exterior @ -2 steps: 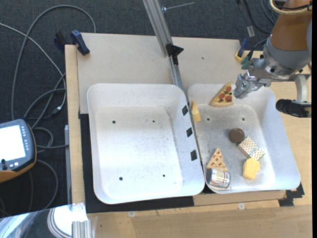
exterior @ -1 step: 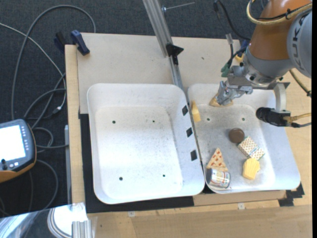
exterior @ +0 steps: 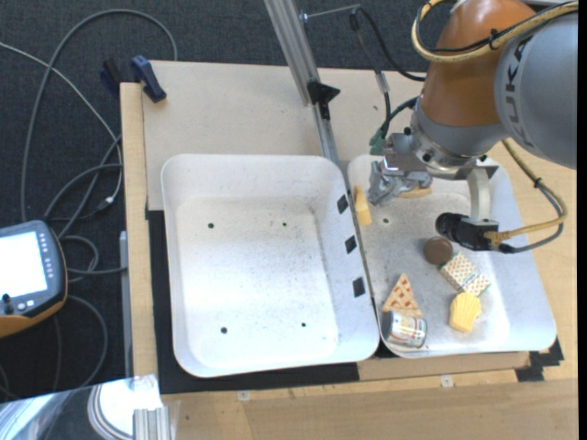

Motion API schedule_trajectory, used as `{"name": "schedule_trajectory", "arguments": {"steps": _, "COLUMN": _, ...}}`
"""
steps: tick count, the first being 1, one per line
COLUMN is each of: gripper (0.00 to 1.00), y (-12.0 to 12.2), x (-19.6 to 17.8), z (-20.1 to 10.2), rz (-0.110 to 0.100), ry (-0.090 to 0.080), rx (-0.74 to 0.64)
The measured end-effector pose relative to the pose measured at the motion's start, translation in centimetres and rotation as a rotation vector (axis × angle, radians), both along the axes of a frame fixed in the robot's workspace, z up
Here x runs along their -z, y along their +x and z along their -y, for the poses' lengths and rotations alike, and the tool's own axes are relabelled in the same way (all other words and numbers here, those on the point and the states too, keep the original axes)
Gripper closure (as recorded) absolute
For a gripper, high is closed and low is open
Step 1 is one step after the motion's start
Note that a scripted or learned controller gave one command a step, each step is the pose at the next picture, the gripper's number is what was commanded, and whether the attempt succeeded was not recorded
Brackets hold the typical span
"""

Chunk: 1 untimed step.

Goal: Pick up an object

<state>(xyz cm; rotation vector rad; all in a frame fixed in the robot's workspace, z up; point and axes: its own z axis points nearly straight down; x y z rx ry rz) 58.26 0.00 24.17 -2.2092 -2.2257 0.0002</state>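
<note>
The metal gripper [exterior: 390, 183] hangs low over the far end of the right bin [exterior: 523, 324]; how its jaws stand cannot be told. Nearer lie a round brown ball [exterior: 437, 249], a checkered block [exterior: 459, 270], a ridged yellow corn piece [exterior: 466, 312], a pizza-slice wedge [exterior: 401, 293] and a small printed can [exterior: 404, 329], its label unreadable.

Several small objects are lying in the right-hand bin [exterior: 527, 291]. A brown rounded piece [exterior: 437, 248] is sitting near the middle, a checkered block [exterior: 459, 270] just beside it, and a yellow corn-like piece [exterior: 466, 312] below. A triangular pizza-like slice [exterior: 401, 293] is touching a small can [exterior: 404, 329] lying on its side by the near rim.
</note>
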Motion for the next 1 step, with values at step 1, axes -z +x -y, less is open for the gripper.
{"name": "schedule_trajectory", "arguments": {"steps": 1, "gripper": 1.0, "y": -1.74, "x": -0.81, "z": -5.61, "rz": 0.0, "ry": 0.0, "rx": 0.0}}
